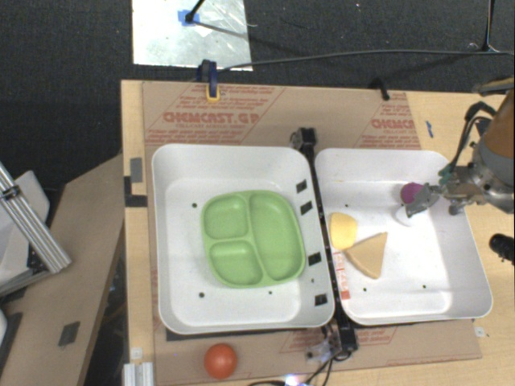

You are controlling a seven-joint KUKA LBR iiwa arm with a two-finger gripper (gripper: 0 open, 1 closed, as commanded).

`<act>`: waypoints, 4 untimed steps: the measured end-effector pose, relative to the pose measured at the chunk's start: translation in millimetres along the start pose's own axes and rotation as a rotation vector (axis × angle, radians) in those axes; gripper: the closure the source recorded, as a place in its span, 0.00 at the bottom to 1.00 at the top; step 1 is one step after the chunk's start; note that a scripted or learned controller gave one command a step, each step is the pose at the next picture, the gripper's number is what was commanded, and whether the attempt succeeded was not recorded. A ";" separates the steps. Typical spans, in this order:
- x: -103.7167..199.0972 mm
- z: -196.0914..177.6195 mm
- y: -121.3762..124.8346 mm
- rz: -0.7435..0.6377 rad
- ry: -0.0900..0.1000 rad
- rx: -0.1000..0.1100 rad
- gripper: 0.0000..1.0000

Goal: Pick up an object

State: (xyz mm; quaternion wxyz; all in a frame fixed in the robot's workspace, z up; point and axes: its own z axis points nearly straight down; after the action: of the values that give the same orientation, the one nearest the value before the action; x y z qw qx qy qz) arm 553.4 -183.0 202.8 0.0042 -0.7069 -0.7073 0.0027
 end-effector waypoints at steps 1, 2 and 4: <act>0.2 -5.7 2.8 -0.003 -0.003 -0.011 0.00; 4.5 36.9 5.7 -0.002 -0.001 -0.007 0.00; 11.6 120.1 13.2 -0.002 -0.001 -0.007 0.00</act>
State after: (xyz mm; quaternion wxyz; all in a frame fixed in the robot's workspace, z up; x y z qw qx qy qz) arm 565.4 -171.2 82.7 0.0012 -0.7062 -0.7080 0.0004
